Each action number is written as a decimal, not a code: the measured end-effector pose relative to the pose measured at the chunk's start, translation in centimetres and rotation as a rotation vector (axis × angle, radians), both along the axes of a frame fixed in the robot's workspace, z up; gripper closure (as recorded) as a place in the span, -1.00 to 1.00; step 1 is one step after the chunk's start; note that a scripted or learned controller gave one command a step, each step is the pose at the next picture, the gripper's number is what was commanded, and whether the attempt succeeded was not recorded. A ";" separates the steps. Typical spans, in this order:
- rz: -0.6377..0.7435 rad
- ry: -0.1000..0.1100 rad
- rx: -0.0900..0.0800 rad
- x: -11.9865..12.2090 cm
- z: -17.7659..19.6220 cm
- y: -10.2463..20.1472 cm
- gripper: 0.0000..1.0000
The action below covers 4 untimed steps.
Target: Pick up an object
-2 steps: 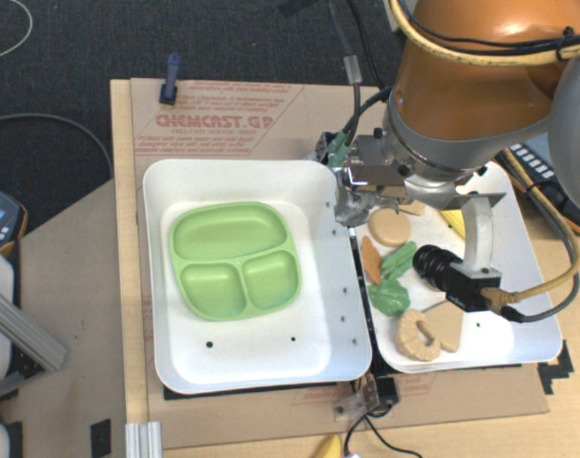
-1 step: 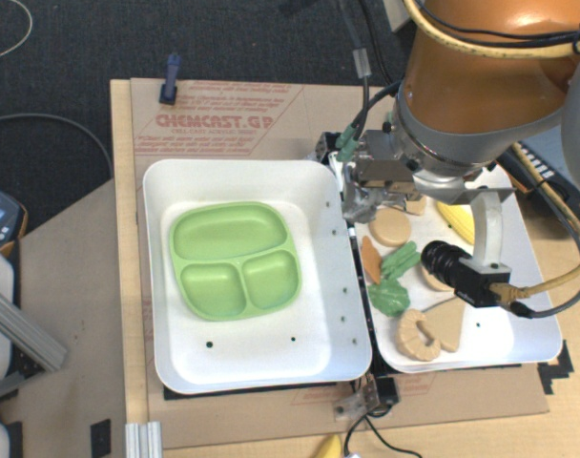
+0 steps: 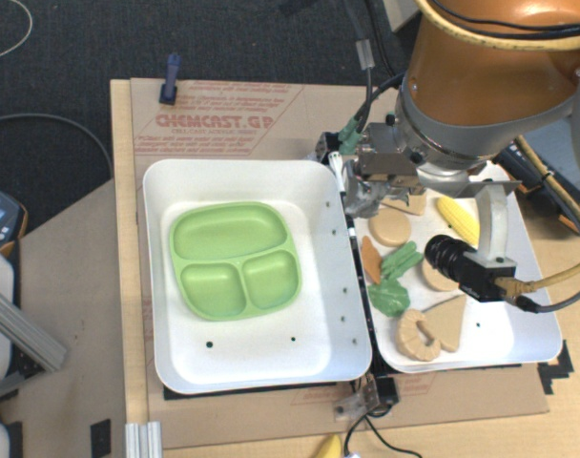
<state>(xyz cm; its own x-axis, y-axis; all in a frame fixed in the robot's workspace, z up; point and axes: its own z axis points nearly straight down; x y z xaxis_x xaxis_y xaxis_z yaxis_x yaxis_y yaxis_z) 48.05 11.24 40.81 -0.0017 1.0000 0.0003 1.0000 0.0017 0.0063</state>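
I see the pickable objects clustered in the right bin [image 3: 543, 346], the shallow white tray on the right side of the bench: a round tan disc [image 3: 391, 229] near the bin's upper left, a yellow corn-shaped piece [image 3: 459, 219] to its right, a slim orange piece [image 3: 370, 259] along the left wall, and a green leafy toy [image 3: 393, 280] just beside it, with another tan round [image 3: 437, 275] partly under the black camera-like attachment [image 3: 462, 265] on the arm. Nearer the front edge lie a tan wooden wheel with a peg [image 3: 419, 337] and a tan wedge [image 3: 450, 321] touching it. The gripper [image 3: 364, 198] hangs low at the bin's upper left corner, close to the wall shared by the two bins and just beside the tan disc; I cannot tell how it is set, since the metal wrist hardware hides it, and I see nothing held in it. Above it the grey arm with its orange band [image 3: 500, 27] fills the upper right. The left bin [image 3: 166, 256] holds a light green divided plate [image 3: 235, 258] with three compartments, lying flat near its centre. Both bins rest on a sheet of brown cardboard [image 3: 223, 117] printed with red lettering, and a small blue clip [image 3: 169, 79] sits at its far edge
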 end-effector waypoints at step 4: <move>-0.003 0.004 0.000 -0.1 -4.3 -6.7 1.00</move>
